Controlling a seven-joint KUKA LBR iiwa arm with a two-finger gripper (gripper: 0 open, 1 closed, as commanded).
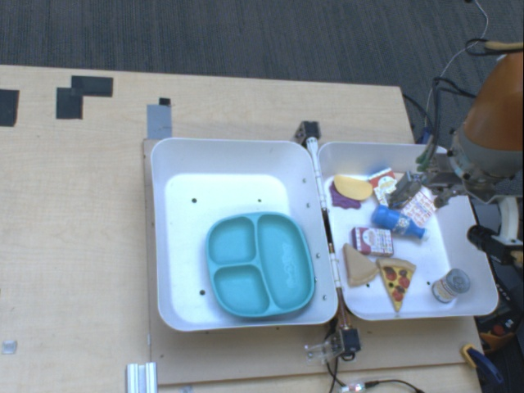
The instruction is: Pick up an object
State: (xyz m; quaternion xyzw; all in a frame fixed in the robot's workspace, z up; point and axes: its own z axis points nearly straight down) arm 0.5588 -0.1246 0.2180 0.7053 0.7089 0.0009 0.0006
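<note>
Two white bins sat side by side on the table [74, 219]; the pincer [412, 190], its spread impossible to judge, hung over the right bin [475, 301] near its far edge, apparently targeting the blue bottle [399, 221] beneath.

The right bin [483, 301] holds the objects. A yellow piece [354, 187] lies on a purple one [344, 199] at far left. A blue bottle [398, 222] lies on its side mid-bin, a red-white packet [419, 208] just right of it. Nearer lie a small carton [373, 240], a tan wedge [358, 266], a pizza slice [396, 281] and a grey can [450, 286].
</note>
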